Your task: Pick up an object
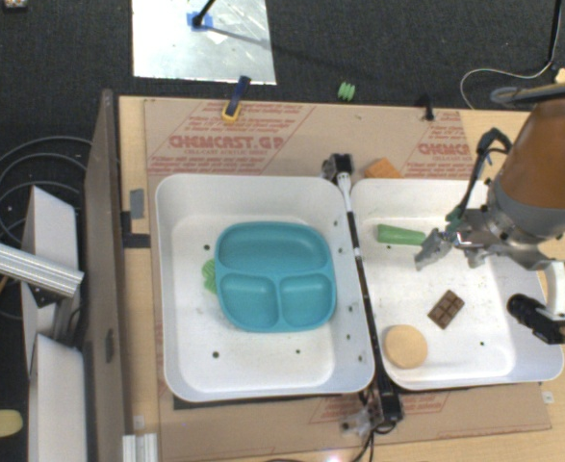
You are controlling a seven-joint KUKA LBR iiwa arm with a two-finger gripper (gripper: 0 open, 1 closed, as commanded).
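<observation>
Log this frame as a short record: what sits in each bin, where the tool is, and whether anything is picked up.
left bin: teal divided tray, a green item partly hidden under its left edge
right bin: green stick, brown chocolate piece, tan round item
tool: over the right bin, at the green stick's right end
contact: cannot tell whether the tool touches the stick
held: nothing seen between the fingers
arm: enters from the right
</observation>
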